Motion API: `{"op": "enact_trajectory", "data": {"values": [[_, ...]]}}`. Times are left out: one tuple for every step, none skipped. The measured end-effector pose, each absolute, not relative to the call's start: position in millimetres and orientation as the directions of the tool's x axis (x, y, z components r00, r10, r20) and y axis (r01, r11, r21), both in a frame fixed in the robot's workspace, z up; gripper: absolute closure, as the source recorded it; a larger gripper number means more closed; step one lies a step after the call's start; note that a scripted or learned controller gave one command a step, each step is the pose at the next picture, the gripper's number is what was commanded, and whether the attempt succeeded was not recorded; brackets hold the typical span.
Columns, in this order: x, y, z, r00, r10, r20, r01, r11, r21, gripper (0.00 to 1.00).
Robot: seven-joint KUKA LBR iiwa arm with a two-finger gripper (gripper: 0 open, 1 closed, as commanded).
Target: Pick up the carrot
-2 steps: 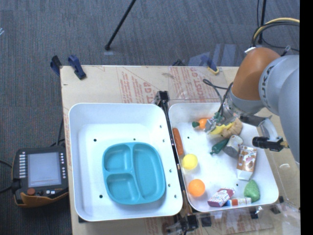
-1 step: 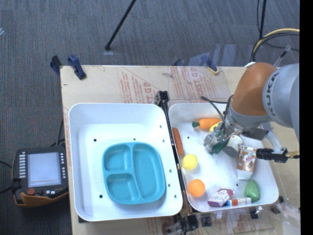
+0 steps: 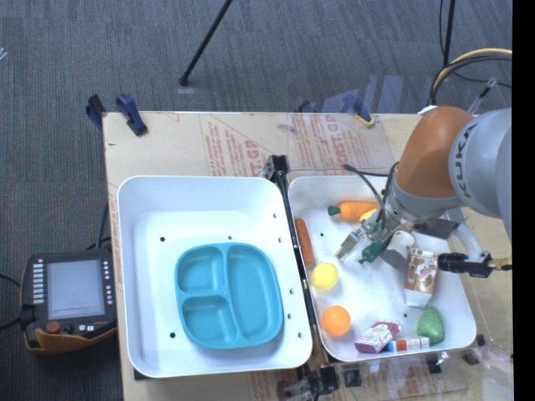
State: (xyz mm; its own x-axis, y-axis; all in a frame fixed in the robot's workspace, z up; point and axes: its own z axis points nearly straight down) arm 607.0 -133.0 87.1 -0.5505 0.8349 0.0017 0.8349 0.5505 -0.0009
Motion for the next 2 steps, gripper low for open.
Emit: {"op": "enact_trajectory", "data": {"values": [[644.3, -134.9, 87.5, -0.360, 0.933, 0.001, 0.933, 0.360, -0.001, 0.00], [645.5, -133.8, 98.3, -0.366, 0.931, -0.001, 0.931, 0.366, 0.001, 1.00]]}}
